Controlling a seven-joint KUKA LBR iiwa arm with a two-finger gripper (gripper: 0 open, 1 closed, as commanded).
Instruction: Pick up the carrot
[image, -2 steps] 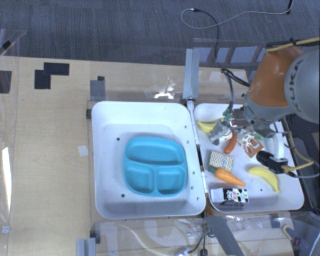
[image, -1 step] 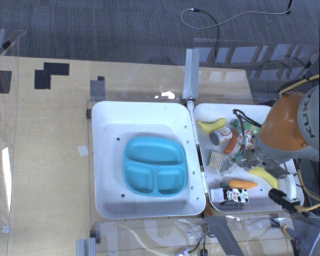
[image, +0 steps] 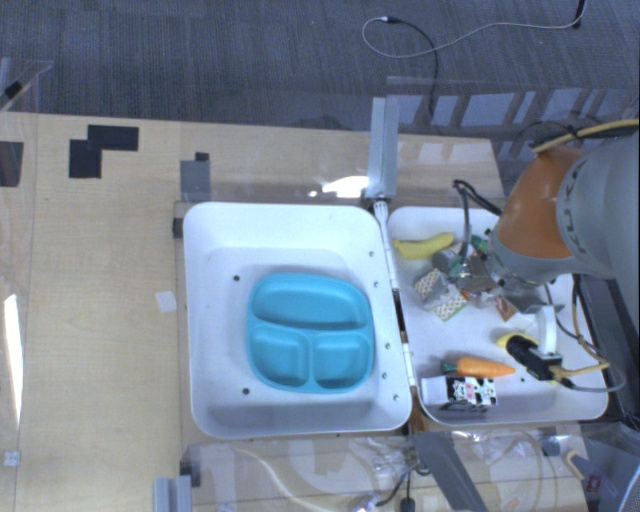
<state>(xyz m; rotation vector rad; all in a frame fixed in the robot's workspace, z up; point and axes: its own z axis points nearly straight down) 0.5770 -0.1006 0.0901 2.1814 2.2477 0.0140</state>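
Note:
The carrot (image: 485, 367) is orange with a small green tip at its left end. It lies flat near the front of the right bin (image: 580, 405). My gripper (image: 463, 270) hangs over the middle-left of that bin, well behind the carrot and apart from it. It is close above a small patterned packet (image: 441, 293). The grey arm with its orange band (image: 535, 215) reaches in from the right and hides part of the bin's right side.
A yellow banana (image: 424, 245) lies at the back of the right bin. A small black-and-white toy (image: 470, 391) sits just in front of the carrot. The left bin (image: 215, 330) holds a blue divided plate (image: 310, 332).

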